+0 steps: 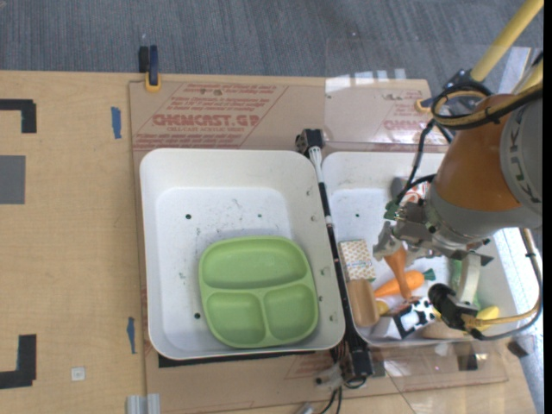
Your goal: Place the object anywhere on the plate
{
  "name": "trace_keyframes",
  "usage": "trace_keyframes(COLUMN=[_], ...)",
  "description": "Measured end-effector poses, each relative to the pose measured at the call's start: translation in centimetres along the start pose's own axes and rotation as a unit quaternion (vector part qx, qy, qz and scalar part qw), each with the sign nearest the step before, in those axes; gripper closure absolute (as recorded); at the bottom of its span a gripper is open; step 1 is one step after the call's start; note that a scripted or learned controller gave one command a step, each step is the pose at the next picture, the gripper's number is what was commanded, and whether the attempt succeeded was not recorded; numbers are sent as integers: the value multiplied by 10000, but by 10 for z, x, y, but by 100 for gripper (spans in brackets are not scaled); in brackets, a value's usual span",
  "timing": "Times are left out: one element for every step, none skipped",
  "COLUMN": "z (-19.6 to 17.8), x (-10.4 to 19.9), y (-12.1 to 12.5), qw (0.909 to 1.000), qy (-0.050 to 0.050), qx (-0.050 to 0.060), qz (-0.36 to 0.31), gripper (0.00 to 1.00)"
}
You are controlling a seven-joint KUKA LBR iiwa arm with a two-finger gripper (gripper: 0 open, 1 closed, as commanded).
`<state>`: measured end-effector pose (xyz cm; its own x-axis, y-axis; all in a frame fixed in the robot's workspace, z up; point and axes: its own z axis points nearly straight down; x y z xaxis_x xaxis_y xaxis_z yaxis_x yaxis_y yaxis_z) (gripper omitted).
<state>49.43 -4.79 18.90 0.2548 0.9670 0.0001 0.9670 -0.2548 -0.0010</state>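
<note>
Right bin (362, 198): end effector (398, 247) low among toys, by carrot (402, 281).

You cannot tell how the gripper (405, 244) stands, since the arm (483, 171) (itself cut off at the picture's right edge) hides the right bin's (362, 198) far right corner and part of the clutter.

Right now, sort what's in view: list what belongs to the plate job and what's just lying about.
Part of the job:
- green plate, three compartments, in the left bin
- tool, low over the right bin
- orange carrot-like toy, near the tool, a possible pick

Just lying about:
- patterned packet
- brown block
- black-and-white toy
- blue clamp on the board's edge
</note>
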Motion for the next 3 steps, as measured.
trace_keyframes(z=[6, -13, -13], x=[69, 161, 156], y=[-34, -12, -11], qw=[9990, 9987, 9986], qy=[12, 18, -6], qx=[46, 4, 12], qz=[444, 501, 536], gripper=[100, 100, 0])
